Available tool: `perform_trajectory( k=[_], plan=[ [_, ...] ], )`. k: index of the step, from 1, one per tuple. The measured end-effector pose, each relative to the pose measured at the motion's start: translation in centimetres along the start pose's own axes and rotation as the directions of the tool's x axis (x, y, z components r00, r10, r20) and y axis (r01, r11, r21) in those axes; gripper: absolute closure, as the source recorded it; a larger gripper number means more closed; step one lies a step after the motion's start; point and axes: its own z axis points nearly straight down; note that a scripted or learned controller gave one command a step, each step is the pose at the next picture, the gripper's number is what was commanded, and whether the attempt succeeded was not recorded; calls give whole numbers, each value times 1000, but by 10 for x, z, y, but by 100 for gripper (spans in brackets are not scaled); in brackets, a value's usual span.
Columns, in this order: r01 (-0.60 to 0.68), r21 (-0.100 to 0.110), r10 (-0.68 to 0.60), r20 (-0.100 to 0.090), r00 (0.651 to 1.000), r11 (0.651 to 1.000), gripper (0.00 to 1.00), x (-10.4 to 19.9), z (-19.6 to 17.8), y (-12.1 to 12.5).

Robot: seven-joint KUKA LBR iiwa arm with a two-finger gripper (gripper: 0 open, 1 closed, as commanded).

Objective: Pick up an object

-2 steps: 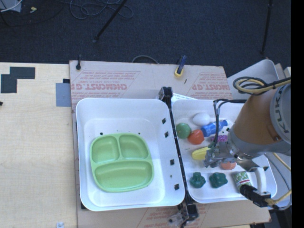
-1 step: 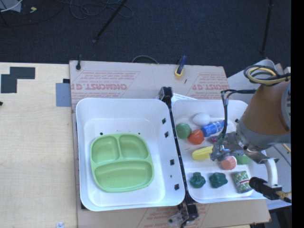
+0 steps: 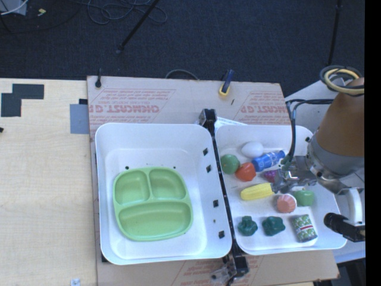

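Note:
The right bin [image 3: 321, 243] holds several small toy foods: a white egg [image 3: 252, 149], a blue can [image 3: 268, 159], a green ball [image 3: 230, 163], a red tomato [image 3: 245, 171], a yellow corn cob [image 3: 256, 191], a pink-orange peach [image 3: 286, 203], a light green block [image 3: 306, 197], two dark green broccoli pieces [image 3: 247, 225] and a green printed packet [image 3: 304, 227]. My gripper [image 3: 290, 179] hangs low over the bin's middle right, just above the peach and beside a small purple piece [image 3: 271, 174] that it partly hides. Nothing visibly sits in its grasp.
The left bin [image 3: 113, 142] holds a light green divided plate [image 3: 152, 202]. A black clip divider [image 3: 209, 159] runs between the bins. The arm's orange and grey body [image 3: 342, 130] covers the right bin's far right side. A yellow-handled clamp [image 3: 225, 85] sits on the cardboard behind.

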Motion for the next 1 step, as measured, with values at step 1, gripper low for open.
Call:
perform_trajectory(
  k=[1],
  plan=[
    [6, 4, -6, -2, 1000, 1000, 100, 61, -2, 13]
  ],
)
